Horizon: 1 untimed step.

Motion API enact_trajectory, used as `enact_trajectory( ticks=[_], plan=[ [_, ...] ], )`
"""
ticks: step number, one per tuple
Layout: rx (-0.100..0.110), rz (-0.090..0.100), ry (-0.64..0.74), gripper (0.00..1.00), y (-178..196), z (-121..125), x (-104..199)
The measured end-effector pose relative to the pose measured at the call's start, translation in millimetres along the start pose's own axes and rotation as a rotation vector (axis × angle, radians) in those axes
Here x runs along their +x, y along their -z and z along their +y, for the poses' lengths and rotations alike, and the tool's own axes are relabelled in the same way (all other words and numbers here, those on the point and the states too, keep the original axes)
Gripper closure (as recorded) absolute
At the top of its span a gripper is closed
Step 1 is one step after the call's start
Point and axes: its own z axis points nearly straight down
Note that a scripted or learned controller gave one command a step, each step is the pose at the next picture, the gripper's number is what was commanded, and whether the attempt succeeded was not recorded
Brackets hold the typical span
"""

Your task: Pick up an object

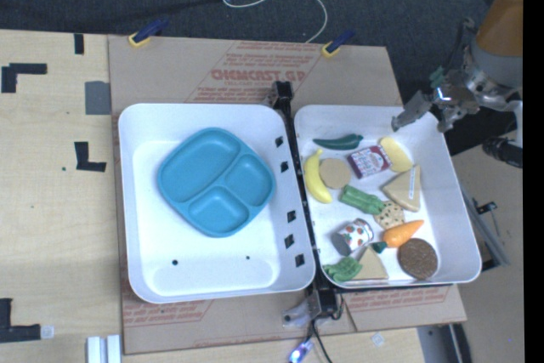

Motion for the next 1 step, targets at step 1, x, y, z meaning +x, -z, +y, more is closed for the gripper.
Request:
enact_trajectory(
  ticks=[1],
  plan=[
    [-0.001, 0.0, 0.001, 1.0, 10.1, 0.4, 0.4]
  ],
)
